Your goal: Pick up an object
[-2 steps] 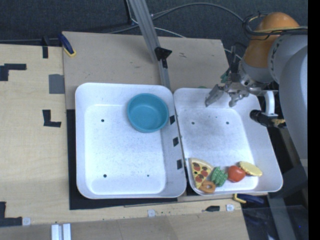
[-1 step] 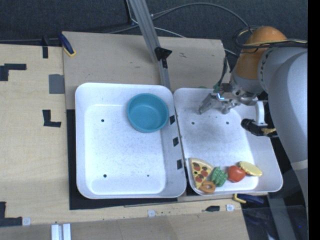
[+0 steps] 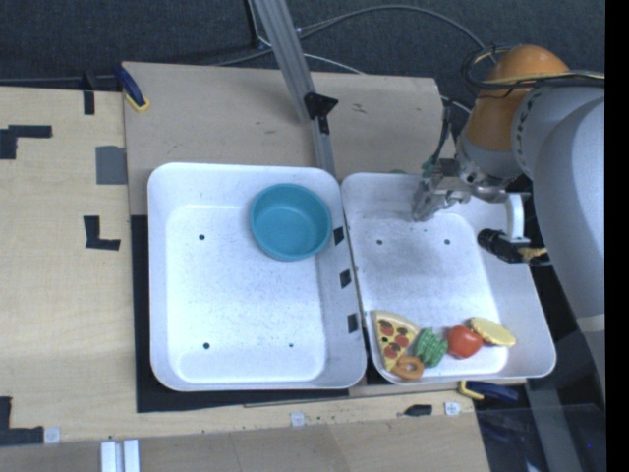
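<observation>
Approach step, nothing picked yet by the look of it. Gripper (image 3: 429,205) sits low over the far edge of the right bin (image 3: 423,264), above bare floor; whether it is released or clenched, cannot tell.

Candidates lie along that bin's near edge: toy pizza slice (image 3: 391,336), green piece (image 3: 429,344), red tomato (image 3: 463,341), yellow piece (image 3: 492,331), bunched close. Next move likely calls for travel toward the near edge, then descent.

Left bin (image 3: 187,293) holds a blue bowl (image 3: 289,221) at its far right corner. Tan bench (image 3: 59,264), dark floor beyond.
</observation>
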Controlling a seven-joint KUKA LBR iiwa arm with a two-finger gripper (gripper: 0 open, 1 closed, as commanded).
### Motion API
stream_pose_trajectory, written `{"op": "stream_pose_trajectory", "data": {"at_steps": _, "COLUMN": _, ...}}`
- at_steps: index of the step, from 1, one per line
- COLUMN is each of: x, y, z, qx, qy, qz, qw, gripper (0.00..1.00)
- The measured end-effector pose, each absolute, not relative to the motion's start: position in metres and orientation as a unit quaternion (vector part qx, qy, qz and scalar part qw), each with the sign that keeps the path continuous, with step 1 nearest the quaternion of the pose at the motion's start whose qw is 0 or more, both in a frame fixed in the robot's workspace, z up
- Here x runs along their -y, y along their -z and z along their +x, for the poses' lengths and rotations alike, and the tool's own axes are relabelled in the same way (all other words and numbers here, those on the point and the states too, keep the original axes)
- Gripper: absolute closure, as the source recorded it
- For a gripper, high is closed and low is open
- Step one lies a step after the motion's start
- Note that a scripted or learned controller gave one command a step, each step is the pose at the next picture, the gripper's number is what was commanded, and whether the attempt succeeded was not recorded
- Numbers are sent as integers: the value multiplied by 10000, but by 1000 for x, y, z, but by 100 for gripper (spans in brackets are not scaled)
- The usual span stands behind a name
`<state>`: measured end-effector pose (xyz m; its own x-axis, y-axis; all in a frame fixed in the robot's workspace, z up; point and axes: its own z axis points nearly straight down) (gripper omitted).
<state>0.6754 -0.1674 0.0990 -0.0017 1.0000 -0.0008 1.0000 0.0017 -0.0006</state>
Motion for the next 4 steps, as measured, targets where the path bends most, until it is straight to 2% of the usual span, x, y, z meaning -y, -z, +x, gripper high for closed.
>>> {"op": "stream_pose_trajectory", "data": {"at_steps": 1, "x": 167, "y": -161, "z": 672, "qx": -7074, "qy": -12, "qz": 7068, "qw": 20, "gripper": 100}}
{"op": "stream_pose_trajectory", "data": {"at_steps": 2, "x": 167, "y": -221, "z": 680, "qx": -7074, "qy": -11, "qz": 7068, "qw": 18, "gripper": 100}}
{"op": "stream_pose_trajectory", "data": {"at_steps": 3, "x": 167, "y": -207, "z": 680, "qx": -7073, "qy": 5, "qz": 7069, "qw": -3, "gripper": 100}}
{"op": "stream_pose_trajectory", "data": {"at_steps": 4, "x": 115, "y": -209, "z": 647, "qx": -7084, "qy": -4, "qz": 7058, "qw": -1, "gripper": 100}}
